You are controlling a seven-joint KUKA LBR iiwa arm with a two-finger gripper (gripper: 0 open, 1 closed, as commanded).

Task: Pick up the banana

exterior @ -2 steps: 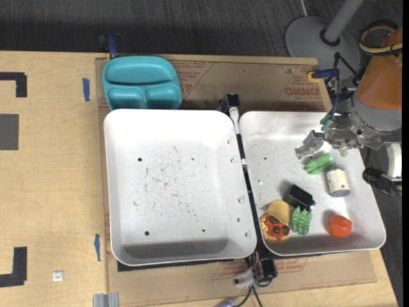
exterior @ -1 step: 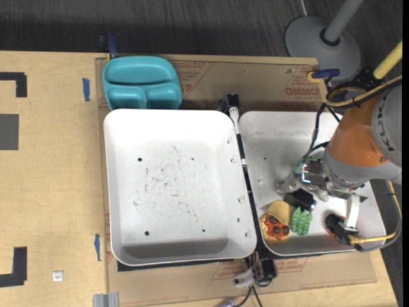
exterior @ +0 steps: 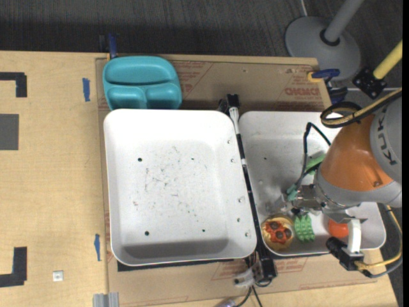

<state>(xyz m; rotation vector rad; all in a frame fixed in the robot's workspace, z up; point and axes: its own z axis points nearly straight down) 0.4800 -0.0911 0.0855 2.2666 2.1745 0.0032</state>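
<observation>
My gripper [exterior: 296, 200] reaches down into the right bin [exterior: 268, 139], low over its front half, with the grey wrist and orange band [exterior: 350, 165] covering much of the bin's right side. Just in front of the gripper lie a round yellow and red toy [exterior: 278, 231] and a green studded block [exterior: 304, 228]. A red-orange item [exterior: 337, 227] pokes out from under the arm at the bin's front right. A green piece [exterior: 312, 164] shows behind the wrist. I cannot pick out a banana shape among these; the arm hides part of the bin floor.
The left bin [exterior: 172, 184] sits alongside, its floor bare and scuffed. A teal divided tray [exterior: 142, 82] rests behind it on the cardboard. Black cables [exterior: 332, 115] loop above the arm. A grey stand base [exterior: 316, 36] is at the back right.
</observation>
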